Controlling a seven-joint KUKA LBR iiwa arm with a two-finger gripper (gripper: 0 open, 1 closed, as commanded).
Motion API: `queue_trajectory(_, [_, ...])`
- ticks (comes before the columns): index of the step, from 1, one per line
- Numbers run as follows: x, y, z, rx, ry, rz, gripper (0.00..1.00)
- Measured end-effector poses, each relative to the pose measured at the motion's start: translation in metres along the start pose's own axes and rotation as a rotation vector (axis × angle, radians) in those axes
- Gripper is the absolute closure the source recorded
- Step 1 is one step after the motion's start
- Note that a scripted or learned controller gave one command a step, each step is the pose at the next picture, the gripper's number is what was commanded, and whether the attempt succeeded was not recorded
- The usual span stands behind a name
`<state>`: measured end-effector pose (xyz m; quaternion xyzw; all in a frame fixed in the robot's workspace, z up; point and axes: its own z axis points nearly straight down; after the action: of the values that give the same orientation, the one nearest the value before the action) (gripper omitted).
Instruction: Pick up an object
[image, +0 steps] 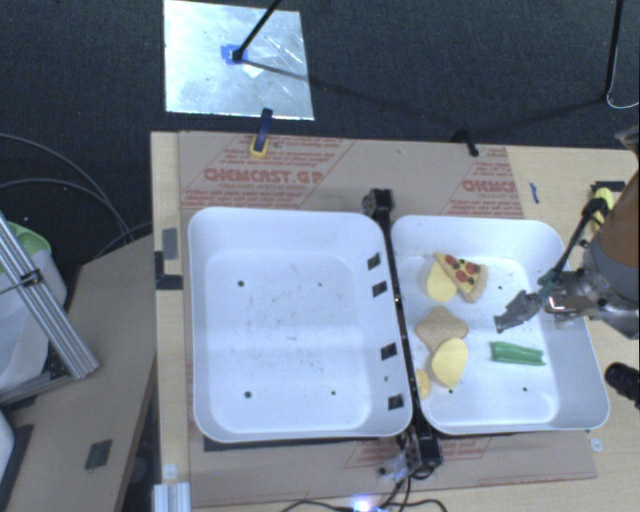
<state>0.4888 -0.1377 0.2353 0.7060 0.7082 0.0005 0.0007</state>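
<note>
Above right bin, gripper reaches leftward near green piece

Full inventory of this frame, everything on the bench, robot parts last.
shallow white plastic bin: 1, white, left side of the bench
second shallow white plastic bin: 1, white, right side, holds all the toy items
toy pizza slice: 1, tan with red spots, upper middle of the right bin
yellow oval toy pieces: 2, yellow, one beside the pizza slice, one lower down
tan flat cookie-shaped toy: 1, tan, between the two yellow pieces
green stick-shaped toy: 1, green, right of the cookie
small yellow piece: 1, yellow, by the right bin's left wall
hand: 1, grey, over the right bin above the green stick
</note>
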Motion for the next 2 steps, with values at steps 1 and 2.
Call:
queue_trajectory(1, [0.057, 0.017, 0.158, 0.003, 0.003, -0.005, 0.0])
queue_trajectory(2, [0.035, 0.066, 0.13, -0.005, -0.002, -0.001, 0.0])
